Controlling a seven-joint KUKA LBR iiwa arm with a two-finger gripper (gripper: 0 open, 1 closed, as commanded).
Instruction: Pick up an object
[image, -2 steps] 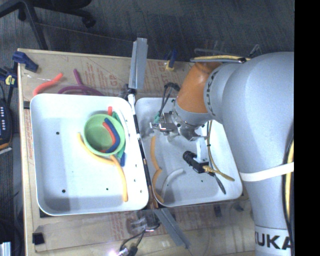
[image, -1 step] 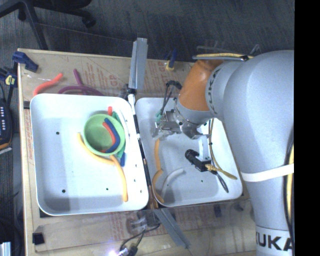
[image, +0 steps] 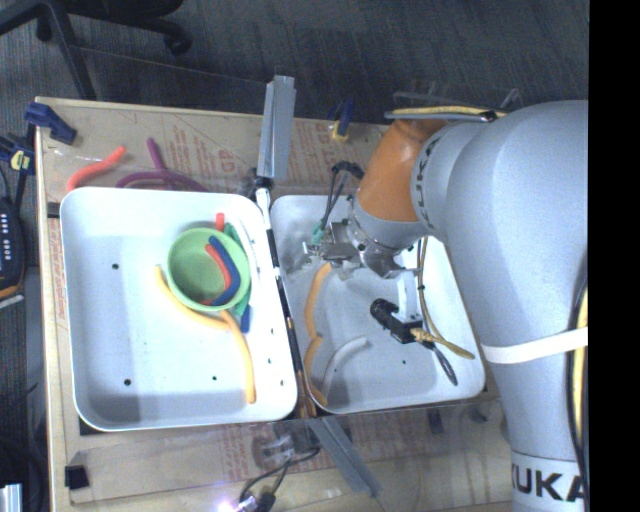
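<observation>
Over the right bin (image: 455, 385), the pincer (image: 335, 245) hangs low near an orange tube (image: 314, 300); whether it is apart or together cannot be told.

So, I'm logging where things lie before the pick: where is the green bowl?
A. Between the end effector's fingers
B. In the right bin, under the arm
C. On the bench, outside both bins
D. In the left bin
D: the green bowl sits inside the left bin, with a yellow strip curving along its lower side, well apart from the arm over the right bin.
</observation>
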